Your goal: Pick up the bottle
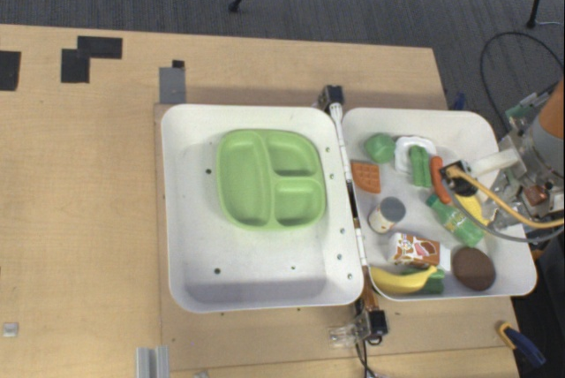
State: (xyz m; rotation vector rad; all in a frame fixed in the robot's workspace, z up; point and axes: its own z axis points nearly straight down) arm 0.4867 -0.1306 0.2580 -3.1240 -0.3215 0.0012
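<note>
— Where is the arm point(540, 124)?
— At the right edge, grey with an orange patch, wrist bent low.
— And the gripper point(521, 191)?
— Beneath the wrist, tangled among cables.

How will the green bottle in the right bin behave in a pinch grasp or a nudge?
The green bottle lies on its side, so it probably rolls if nudged. It looks like smooth translucent plastic, likely light and a bit slippery. It is wedged among a banana and a brown ball, so neighbours may shift with it.
</note>
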